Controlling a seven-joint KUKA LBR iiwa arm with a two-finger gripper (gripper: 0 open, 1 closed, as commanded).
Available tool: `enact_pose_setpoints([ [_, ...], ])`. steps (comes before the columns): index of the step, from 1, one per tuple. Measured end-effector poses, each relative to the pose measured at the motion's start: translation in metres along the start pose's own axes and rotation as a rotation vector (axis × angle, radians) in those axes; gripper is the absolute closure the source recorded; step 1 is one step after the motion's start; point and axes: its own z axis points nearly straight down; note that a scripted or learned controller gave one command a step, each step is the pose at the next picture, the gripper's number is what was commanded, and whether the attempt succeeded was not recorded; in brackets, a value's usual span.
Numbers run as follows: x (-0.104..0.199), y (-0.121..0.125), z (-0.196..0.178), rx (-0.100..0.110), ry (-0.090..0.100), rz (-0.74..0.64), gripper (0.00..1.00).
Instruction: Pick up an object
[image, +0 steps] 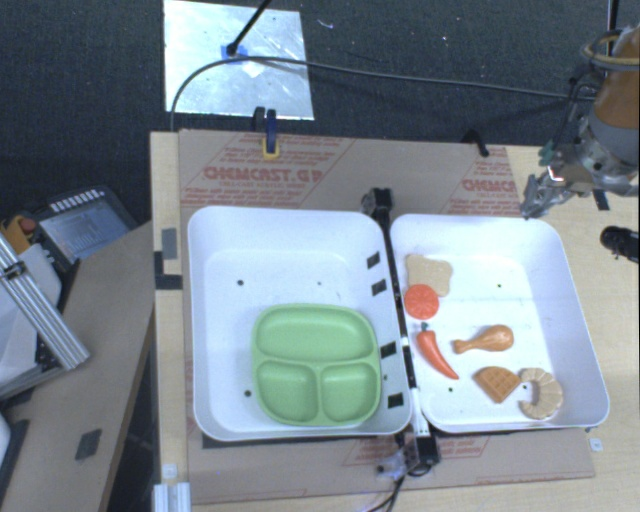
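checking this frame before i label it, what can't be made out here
- Pincer, camera view: small and blurred above the right bin's far corner; its grip state cannot be read.
- Arm, camera view: cut off by the right edge.
- Green divided plate, camera view: covers the left bin's floor beneath it.
- Shrimp toy and toast toy, camera view: too small to identify surely.

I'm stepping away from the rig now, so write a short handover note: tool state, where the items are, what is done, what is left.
Tool: above the far right corner of the right bin, holding nothing.
Right bin holds the toy food: bread slice, tomato, red chili, drumstick, waffle wedge, shrimp.
Left bin holds the green divided plate.
Done: nothing picked yet.
Left: descend onto one item, grasp, lift.
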Motion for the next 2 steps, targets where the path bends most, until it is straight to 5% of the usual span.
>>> enact_pose_setpoints([
  [2, 0.112, -0.024, 0.012, 0.004, 0.002, -0.004, 1.0],
])
